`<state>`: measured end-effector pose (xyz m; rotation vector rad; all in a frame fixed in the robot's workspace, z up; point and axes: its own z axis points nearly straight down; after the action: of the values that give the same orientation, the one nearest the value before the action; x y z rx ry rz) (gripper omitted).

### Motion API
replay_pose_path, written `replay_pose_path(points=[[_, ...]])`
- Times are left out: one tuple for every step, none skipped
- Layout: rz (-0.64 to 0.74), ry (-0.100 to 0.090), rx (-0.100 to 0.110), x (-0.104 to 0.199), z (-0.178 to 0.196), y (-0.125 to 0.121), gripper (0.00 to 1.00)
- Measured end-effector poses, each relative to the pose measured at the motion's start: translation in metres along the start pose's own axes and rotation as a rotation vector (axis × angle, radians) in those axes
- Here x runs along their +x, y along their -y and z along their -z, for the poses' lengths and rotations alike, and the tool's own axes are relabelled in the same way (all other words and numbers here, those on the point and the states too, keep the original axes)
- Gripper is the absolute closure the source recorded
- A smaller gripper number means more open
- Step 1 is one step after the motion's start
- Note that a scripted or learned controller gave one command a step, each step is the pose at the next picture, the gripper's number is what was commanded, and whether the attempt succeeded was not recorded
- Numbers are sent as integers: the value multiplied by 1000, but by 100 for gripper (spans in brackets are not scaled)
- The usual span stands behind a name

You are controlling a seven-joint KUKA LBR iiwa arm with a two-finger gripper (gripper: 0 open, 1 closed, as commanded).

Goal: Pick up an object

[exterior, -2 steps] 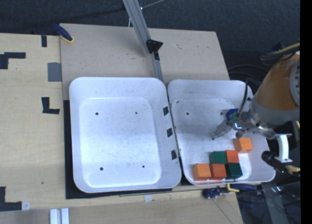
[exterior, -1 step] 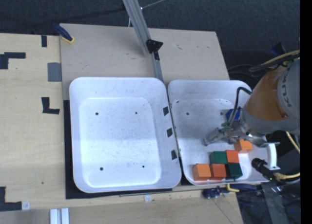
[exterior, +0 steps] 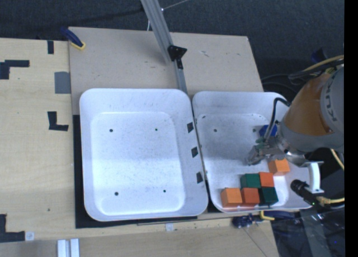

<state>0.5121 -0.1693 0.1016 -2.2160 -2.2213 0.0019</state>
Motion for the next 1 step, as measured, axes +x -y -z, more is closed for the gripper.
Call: replay_pose_path(points=[[-1,2,-6,4,42,0,100]])
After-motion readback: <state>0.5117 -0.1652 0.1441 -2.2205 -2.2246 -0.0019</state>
